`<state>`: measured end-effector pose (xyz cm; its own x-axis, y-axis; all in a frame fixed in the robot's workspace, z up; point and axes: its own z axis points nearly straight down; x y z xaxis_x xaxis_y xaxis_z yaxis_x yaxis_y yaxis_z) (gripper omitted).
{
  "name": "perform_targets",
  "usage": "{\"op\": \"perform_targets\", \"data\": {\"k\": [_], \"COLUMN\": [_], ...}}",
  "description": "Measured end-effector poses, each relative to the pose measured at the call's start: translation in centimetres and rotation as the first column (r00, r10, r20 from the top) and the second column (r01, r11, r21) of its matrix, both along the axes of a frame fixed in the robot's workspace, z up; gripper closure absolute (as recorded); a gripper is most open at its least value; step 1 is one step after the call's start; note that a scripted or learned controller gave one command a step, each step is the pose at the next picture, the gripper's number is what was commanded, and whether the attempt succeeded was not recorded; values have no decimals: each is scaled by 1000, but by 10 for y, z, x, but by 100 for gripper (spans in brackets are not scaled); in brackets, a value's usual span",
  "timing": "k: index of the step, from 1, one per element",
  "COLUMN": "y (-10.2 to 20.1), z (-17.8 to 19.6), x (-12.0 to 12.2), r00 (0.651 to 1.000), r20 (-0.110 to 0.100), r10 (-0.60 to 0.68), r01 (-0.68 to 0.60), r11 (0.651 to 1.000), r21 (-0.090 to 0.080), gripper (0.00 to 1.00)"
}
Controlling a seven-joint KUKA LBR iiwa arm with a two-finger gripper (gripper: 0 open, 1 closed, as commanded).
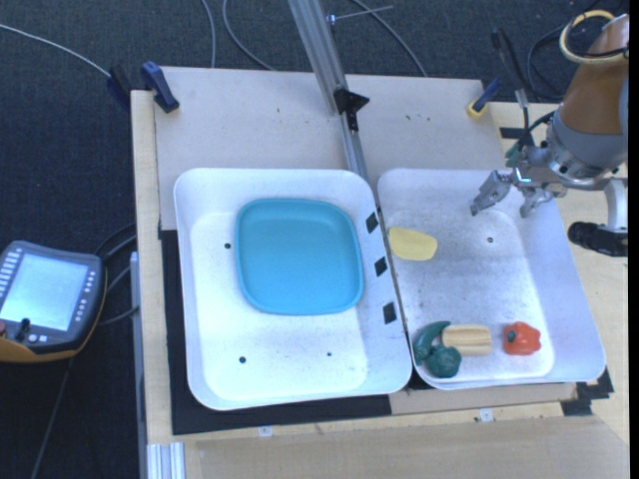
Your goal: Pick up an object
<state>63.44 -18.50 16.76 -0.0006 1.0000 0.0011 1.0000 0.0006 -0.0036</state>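
Gripper (511,196) hangs over far right bin (559,297), 2 fingers spread wide, nothing between. Yellow rounded lump (412,243) lies at the bin's left; green pepper (436,351), tan block (467,339), red pepper (520,338) along the near edge. Glossy blue square plate (300,255) in left bin (210,267). Wood bench (250,118), dark carpet, pendant (45,297) at left.
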Motion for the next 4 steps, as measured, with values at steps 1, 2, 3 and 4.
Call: {"op": "perform_targets", "data": {"k": [1,2,3,4], "y": [-5,-5,-9,1], "z": [-61,-47,-1,56], "x": [-3,-1,-6,-6], "r00": [1000,1000,1000,1000], "r20": [-2,6,8,9], "r10": [-1,0,-1,0], "r01": [1,0,1,0], "r11": [1000,1000,1000,1000], "r21": [0,-1,-2,-2], "gripper": [0,100,100,100]}}
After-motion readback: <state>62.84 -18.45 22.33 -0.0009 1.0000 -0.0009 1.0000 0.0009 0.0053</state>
